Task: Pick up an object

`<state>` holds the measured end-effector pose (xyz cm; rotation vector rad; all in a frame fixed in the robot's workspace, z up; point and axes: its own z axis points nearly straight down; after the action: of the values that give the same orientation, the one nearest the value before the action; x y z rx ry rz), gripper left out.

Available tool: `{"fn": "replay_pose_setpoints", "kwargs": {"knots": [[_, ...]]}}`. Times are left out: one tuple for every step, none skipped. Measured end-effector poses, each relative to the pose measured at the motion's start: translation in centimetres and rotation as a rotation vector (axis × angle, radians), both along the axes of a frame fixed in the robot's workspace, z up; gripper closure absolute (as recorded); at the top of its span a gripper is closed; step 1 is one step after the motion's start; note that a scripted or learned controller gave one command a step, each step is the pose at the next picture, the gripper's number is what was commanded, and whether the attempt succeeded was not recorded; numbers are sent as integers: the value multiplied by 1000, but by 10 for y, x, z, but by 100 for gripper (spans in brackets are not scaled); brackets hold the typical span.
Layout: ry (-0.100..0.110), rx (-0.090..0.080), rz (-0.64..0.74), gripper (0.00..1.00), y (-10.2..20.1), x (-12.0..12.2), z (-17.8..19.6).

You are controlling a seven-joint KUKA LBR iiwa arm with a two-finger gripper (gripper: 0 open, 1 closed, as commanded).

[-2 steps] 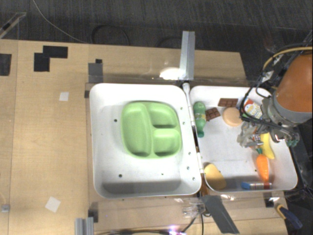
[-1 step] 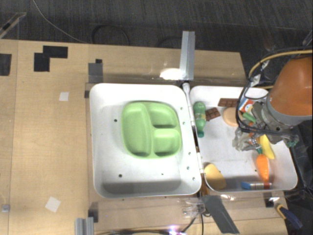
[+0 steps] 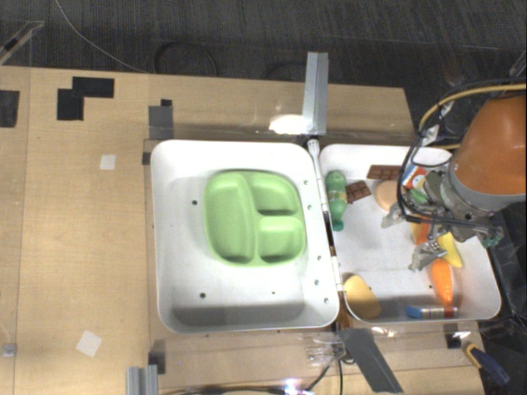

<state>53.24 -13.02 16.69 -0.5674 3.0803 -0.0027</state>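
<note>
While parked low over right bin (image 3: 387,315), gripper (image 3: 430,239) among loose items; claw state can't be told from this angle.
Nearest: orange carrot-like pc (image 3: 442,281) and yellow pc (image 3: 450,249) just beside gripper, near bin's rt wall. Further: green bottle (image 3: 335,194) along divider, brown blocks (image 3: 368,181) at far side, tan disc (image 3: 387,194), yellow round pc (image 3: 360,295) at near-left corner, marker (image 3: 431,311) at near edge. Left bin (image 3: 177,303): green divided tray (image 3: 252,217).

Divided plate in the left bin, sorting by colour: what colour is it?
Light green, clearest in the camera view.
</note>
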Motion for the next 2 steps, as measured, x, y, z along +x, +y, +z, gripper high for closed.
{"fn": "replay_pose_setpoints", "kwargs": {"knots": [[-8,-4,78,0,-60,-11,-76],[-9,-4,43,0,-33,1,-76]]}}
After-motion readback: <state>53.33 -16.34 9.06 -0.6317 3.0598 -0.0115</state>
